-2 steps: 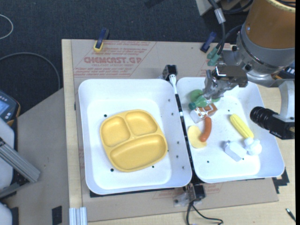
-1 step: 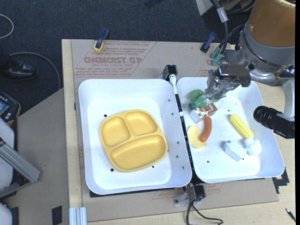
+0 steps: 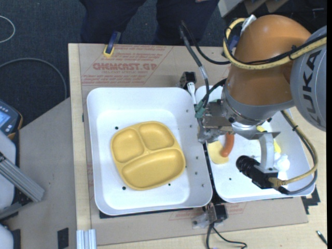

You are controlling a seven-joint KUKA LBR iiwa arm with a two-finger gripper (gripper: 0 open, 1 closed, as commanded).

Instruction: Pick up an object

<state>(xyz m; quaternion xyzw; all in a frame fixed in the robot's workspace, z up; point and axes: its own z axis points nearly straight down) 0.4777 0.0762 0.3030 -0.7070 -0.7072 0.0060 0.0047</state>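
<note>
My gripper (image 3: pixel 217 131) hangs over the left part of the right bin (image 3: pixel 244 191), close to the wall between the two bins. Just beneath it I see a small orange sausage-shaped piece (image 3: pixel 226 144) standing at a slant, its lower end over a pale yellow round piece (image 3: pixel 217 154) on the bin floor. The arm's body hides where the orange piece meets the gripper. Farther right in the same bin a yellow item (image 3: pixel 277 148) and a white item (image 3: pixel 283 163) peek out from under the arm.
The left bin (image 3: pixel 101 118) holds a yellow divided plate (image 3: pixel 148 154) lying flat in its middle. The big orange and grey arm (image 3: pixel 264 61) covers most of the right bin. Cables run along the bench at the back.
</note>
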